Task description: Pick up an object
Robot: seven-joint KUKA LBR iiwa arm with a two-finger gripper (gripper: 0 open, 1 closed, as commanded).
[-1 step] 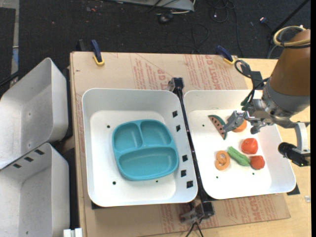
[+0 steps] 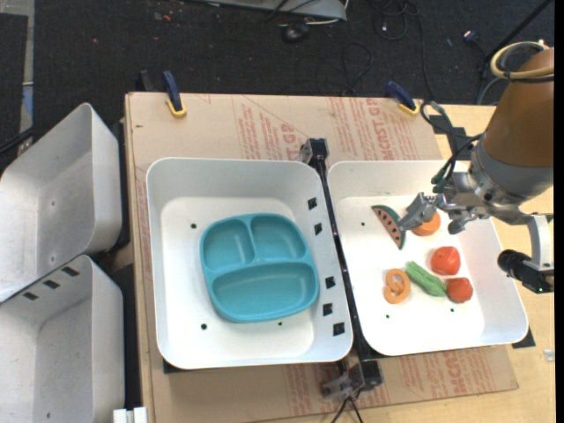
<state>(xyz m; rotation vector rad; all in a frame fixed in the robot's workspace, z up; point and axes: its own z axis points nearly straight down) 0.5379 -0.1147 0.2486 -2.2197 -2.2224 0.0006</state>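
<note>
Hand (image 2: pixel 437 211) over orange piece (image 2: pixel 427 226) in rt bin (image 2: pixel 502 324); teal tray (image 2: pixel 259 267) in lt bin (image 2: pixel 167 236).

- A robotics lab or test workshop, not a home.
- A plywood bench (image 2: pixel 264 122) in the middle of the frame carries two shallow white bins (image 2: pixel 176 263), held at its upper edge by clamps (image 2: pixel 174 95).
- Loose cables (image 2: pixel 370 33) trail over dark carpet along the top.
- Spare white bins (image 2: pixel 53 201) are stacked at the left edge.
- An industrial arm (image 2: pixel 520 122) reaches in from the right.
</note>
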